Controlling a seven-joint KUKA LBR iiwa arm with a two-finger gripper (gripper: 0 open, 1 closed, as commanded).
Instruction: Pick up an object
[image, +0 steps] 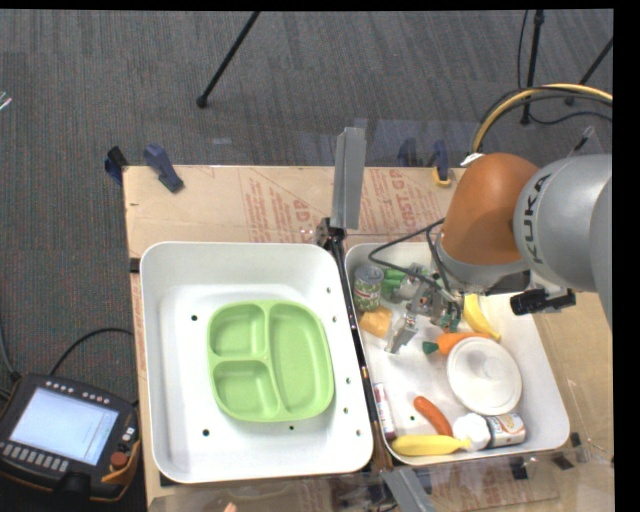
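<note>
Gripper, fingers spread and holding nothing, hangs just beside yellow-orange toy.

Even, diffuse overhead lighting; exposure moderate. The two white bins render bright but keep detail, and the green tray casts only a faint, soft shadow. A mild highlight sits on the arm's orange band. Focus is slightly soft throughout; the dark carpet appears grainy.

Gripper low in right bin; can up-left of it, carrot right, white bowl lower right, green tray far left in other bin.
</note>
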